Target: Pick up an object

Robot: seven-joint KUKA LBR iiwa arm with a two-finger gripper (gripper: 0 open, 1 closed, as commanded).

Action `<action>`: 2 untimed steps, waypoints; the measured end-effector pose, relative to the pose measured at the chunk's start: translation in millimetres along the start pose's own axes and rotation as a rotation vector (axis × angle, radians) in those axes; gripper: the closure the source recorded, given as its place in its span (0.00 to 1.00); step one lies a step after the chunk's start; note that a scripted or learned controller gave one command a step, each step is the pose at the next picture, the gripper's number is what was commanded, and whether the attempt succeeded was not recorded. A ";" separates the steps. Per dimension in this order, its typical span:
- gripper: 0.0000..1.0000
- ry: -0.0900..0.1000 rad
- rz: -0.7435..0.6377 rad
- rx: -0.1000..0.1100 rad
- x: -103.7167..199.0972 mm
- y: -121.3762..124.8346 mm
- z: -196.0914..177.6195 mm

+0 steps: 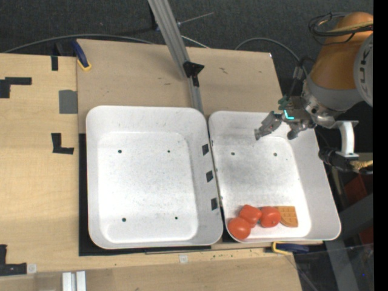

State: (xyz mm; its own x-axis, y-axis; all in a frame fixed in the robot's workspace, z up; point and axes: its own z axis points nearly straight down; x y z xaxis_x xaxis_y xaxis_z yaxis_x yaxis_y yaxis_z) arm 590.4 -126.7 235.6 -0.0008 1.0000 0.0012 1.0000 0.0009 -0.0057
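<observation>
Red lumps [251,219] and cracker [288,216] in right bin's [315,180] near corner, gripper [278,131] well apart, fingers spread, holding nothing.

No lettering, label, brand or number can be read anywhere on the bench [145,71], the two white bins [145,117] or the arm [339,65]; the black marks on the wooden surface are plain shapes, not characters.
</observation>
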 end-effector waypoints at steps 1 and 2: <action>0.00 -0.001 -0.002 -0.004 0.0 0.9 -2.6; 0.00 -0.002 0.000 0.001 -7.0 6.1 47.7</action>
State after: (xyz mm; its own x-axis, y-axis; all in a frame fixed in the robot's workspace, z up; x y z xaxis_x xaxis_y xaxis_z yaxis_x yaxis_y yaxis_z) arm 596.2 -133.7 187.8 -0.0006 1.0000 -0.0006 1.0000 0.0006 -0.0064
